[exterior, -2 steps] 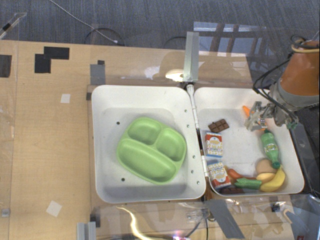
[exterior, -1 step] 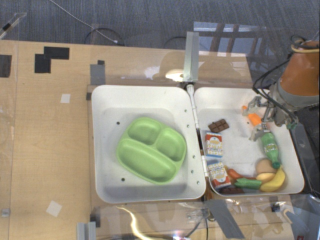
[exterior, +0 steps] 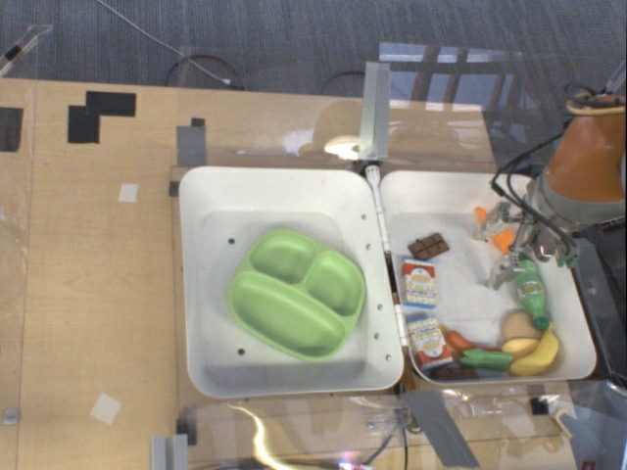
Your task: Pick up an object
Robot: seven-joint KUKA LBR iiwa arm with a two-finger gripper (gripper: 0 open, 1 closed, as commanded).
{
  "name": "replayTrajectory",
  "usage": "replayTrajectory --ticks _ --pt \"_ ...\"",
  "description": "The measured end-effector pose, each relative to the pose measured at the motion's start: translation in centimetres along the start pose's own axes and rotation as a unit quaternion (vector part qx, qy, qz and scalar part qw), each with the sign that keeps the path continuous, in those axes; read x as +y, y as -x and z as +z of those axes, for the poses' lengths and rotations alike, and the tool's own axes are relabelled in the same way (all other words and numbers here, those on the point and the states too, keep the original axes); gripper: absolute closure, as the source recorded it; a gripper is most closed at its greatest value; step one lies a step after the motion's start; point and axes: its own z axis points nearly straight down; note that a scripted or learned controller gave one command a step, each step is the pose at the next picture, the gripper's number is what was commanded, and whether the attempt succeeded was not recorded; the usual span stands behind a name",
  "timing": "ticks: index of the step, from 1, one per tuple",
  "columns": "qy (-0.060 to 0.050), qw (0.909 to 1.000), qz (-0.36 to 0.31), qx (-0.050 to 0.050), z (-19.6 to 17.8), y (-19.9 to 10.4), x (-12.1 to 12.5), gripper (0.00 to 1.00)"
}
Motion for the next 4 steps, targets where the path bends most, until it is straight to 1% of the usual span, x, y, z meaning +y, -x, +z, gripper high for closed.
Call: replayTrajectory --ticks 1,2,3,4 --pt "-0.002 1.0 -0.003 -0.008 -1.6 0.5 0.1 1.0" --pt "-0.001 1.0 -0.003 -0.007 -1.5 0.5 0.1 0.0" --pt "0.0 0.9999 0.014 0.0 0.0 -0.8 0.0 0.0" --pt "-0.001 0.9999 0.012 -0.008 -1.6 -0.3 0.1 1.0"
